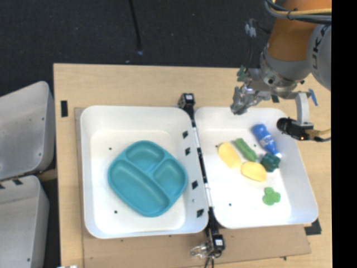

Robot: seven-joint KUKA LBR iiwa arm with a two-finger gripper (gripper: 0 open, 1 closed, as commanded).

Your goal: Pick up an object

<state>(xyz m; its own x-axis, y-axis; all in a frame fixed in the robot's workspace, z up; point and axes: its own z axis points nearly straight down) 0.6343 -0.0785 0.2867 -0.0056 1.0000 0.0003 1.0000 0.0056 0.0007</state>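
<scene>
Above the right bin's far rim hangs the gripper — whether parted or closed I cannot tell — holding nothing, poised to descend on the small toys clustered below

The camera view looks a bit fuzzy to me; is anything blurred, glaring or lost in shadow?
Camera view: soft overall; the hand is smeared and hard to read; the white bins are bright, nearly washed out; the teal tray and blue bottle stay legible; the floor behind is dark.
</scene>
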